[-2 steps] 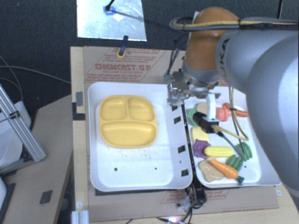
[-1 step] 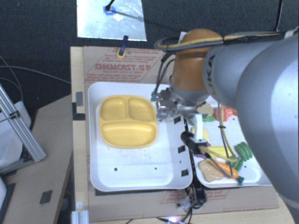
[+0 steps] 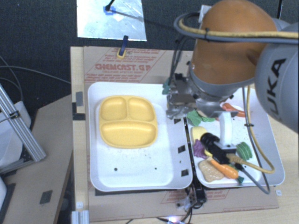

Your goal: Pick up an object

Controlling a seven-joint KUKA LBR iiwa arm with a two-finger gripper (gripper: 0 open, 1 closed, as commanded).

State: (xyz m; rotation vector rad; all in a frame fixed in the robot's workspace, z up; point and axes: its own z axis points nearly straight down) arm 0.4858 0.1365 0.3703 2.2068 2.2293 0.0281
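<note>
Bins: two white ones side by side on the worktop (image 3: pixel 51 125), with a cardboard sheet (image 3: pixel 140 64) printed in red beneath them.

Left-hand bin (image 3: pixel 140 169): one yellow plate (image 3: pixel 127 122) with three compartments, two small ones on the far side and one long one on the near side. It lies flat in the far half of the bin.

Right-hand bin (image 3: pixel 267 146): I count seven loose pieces, and any of them could be picked.
- Two green. One green leafy piece (image 3: pixel 194 118) is at the far left of the bin, and one round green piece (image 3: pixel 244 149) is toward the right.
- Two orange. One orange piece (image 3: pixel 232 109) is at the far side, partly under the arm. One carrot (image 3: pixel 223 168) lies at a slant near the front edge.
- One yellow piece (image 3: pixel 198 133) sits against the left wall.
- One purple piece (image 3: pixel 199 149) is just in front of the yellow one.
- One tan piece (image 3: pixel 210 172) lies flat at the front left, touching the carrot.

The arm (image 3: pixel 229 36) comes in from the right, and its orange band hides much of the far end of this bin.

The tool (image 3: pixel 180 108) hangs over the wall between the two bins, toward their far end. The green leafy piece is just beside it. I cannot tell whether the two touch. I also cannot tell whether the tool is spread or pressed together, because the wrist hides it from above. I see none of the seven pieces lifted or held.
</note>
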